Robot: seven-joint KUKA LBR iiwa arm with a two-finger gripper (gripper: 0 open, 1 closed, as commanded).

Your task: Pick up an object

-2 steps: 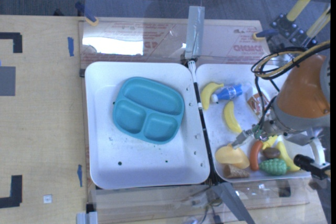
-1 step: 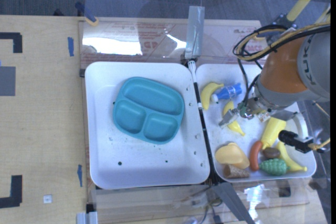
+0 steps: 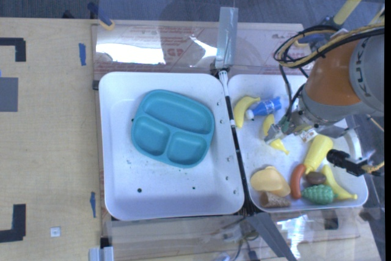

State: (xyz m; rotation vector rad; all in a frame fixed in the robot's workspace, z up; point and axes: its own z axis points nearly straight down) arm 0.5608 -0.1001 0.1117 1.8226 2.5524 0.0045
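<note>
My gripper [image 3: 282, 129] hangs low in the right bin [image 3: 360, 198], near its middle, under the grey wrist with the orange band. It is right over a small yellow piece [image 3: 269, 124] and close to another yellow piece [image 3: 280, 145]. A yellow banana [image 3: 244, 109] and a blue bottle [image 3: 266, 107] lie just to its upper left. To its lower right lies a yellow squeeze bottle [image 3: 317, 153]. Whether anything sits in the gripper is hidden by the wrist.
The near end of the right bin holds a red sausage [image 3: 297, 180], a green knobbly toy [image 3: 318, 194], a second banana [image 3: 339, 187], a yellow rounded piece [image 3: 269, 180] and a bread slice [image 3: 276, 199]. A blue divided plate [image 3: 173, 128] lies in the left bin [image 3: 122, 192].
</note>
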